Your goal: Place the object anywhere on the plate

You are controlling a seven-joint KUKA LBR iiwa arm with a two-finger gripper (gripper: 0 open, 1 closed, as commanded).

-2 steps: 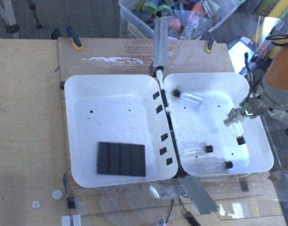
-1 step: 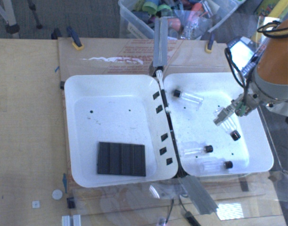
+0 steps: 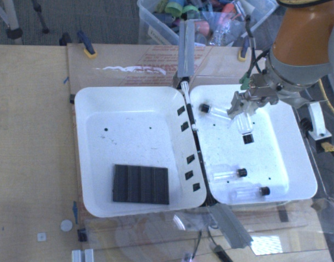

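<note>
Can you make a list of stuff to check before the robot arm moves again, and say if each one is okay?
1. Is the gripper over the right bin? Ok, it hangs above that bin's upper part.
2. Is a thing held between its fingers? Cannot tell; a clear vial with a black cap sits right below it.
3. Is the dark ridged plate ready? Ok, it lies flat in the left bin with nothing on it.
4. Are more vials there to pick? Ok, one lies near the divider and two lie at the near end.
5. Is the job done? Not ok, no vial is on the plate.
</note>
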